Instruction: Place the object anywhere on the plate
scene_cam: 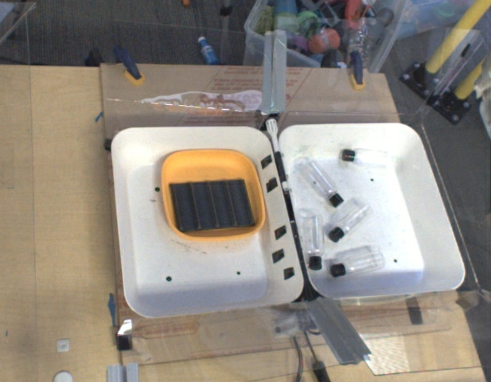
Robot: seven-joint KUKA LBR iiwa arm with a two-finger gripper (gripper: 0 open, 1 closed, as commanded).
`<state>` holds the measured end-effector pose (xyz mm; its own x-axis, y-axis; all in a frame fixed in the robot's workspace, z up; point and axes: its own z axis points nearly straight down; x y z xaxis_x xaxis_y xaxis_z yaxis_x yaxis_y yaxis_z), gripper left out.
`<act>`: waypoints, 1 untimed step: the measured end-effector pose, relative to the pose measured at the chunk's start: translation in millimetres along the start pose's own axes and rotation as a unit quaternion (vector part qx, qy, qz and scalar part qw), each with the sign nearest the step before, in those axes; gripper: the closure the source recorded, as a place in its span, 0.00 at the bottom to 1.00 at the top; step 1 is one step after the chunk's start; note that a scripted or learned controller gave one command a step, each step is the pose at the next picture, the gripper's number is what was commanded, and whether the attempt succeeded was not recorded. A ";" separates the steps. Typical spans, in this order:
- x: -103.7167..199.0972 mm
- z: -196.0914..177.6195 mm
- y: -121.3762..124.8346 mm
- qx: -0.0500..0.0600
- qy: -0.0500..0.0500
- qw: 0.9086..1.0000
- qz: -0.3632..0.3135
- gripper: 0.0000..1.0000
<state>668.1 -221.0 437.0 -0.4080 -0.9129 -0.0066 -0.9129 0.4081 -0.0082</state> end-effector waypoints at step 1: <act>0.1 0.7 0.2 -0.001 0.000 0.980 -0.201 1.00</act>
<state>667.9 -221.1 436.4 -0.0147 -0.9999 -0.0038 -0.9999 0.0147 -0.0077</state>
